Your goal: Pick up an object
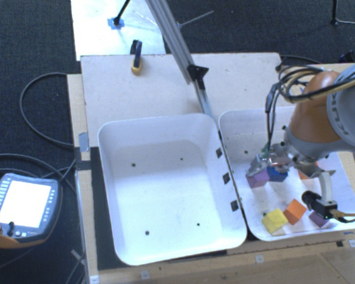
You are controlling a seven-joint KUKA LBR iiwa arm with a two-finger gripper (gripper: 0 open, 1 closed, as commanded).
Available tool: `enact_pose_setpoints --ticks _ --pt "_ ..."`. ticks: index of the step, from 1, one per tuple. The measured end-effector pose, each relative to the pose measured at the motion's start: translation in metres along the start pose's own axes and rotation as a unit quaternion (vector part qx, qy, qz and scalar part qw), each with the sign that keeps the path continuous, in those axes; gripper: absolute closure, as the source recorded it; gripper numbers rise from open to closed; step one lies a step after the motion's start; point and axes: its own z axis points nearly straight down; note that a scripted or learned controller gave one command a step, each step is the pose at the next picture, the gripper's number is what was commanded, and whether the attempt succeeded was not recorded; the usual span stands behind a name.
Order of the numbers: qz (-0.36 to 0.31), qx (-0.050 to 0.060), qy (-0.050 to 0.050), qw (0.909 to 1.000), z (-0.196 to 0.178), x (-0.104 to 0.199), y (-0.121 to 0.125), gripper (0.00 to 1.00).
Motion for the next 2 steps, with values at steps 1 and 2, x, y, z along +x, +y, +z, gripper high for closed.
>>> enact_pose_setpoints --ticks 1,2 --pt "-0.002 -0.003 -0.001 1.0000 0.0030 -0.0029 0.0025 0.00" --pt "-0.003 -0.005 -0.001 1.0000 0.0058 -0.0044 0.0010 0.00"
